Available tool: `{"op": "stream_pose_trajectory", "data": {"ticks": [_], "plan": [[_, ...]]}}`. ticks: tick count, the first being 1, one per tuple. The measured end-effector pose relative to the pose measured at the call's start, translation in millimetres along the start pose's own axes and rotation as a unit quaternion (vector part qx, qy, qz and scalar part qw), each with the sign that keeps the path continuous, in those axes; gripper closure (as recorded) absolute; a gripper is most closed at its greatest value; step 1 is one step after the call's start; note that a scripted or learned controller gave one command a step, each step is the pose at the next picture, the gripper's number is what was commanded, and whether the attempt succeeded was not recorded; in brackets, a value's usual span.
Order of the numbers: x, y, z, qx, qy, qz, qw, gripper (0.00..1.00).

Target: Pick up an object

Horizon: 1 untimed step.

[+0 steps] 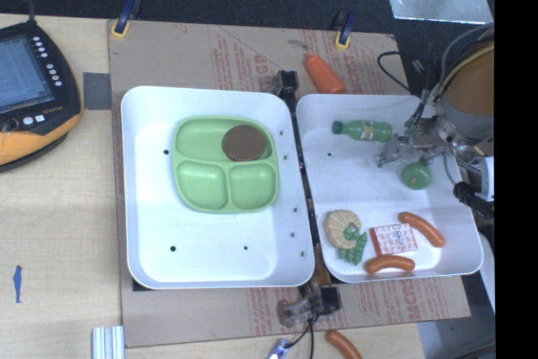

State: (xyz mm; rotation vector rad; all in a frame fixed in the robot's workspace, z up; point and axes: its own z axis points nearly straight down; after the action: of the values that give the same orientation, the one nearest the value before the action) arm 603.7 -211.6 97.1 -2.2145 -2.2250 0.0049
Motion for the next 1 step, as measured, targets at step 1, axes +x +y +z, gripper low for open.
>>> {"op": "stream_pose_trajectory", "data": {"ticks": [1], "plan": [[0.1,-30.3,5.6,0.000,0.000,-0.001,1.0000,0.00]]}}
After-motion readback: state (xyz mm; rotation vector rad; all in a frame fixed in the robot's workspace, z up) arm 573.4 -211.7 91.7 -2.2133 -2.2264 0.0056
